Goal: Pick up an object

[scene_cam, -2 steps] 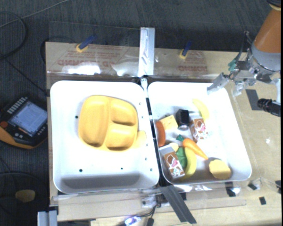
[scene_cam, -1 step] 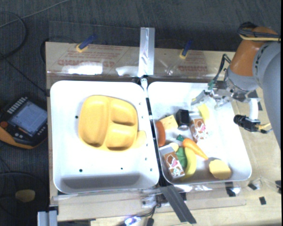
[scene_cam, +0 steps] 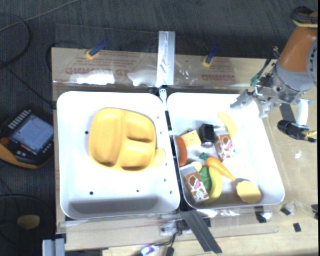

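The right bin (scene_cam: 266,143) holds several toy foods: a pale yellow banana piece (scene_cam: 226,124), a black block (scene_cam: 206,130), a yellow cheese wedge (scene_cam: 190,140), a brown snack carton (scene_cam: 224,146), an orange carrot (scene_cam: 220,167), a green and yellow piece (scene_cam: 212,183), a second carton (scene_cam: 196,184) and a yellow block (scene_cam: 248,191). My gripper (scene_cam: 252,105) hangs above that bin's far right corner, apart from all of them. Its fingers are spread open with nothing between them.
The left bin (scene_cam: 74,159) carries a large yellow divided plate (scene_cam: 121,138). A red-brown round piece (scene_cam: 182,152) lies against the right bin's left wall. A handheld controller (scene_cam: 25,137) lies on the floor to the left of the bench.
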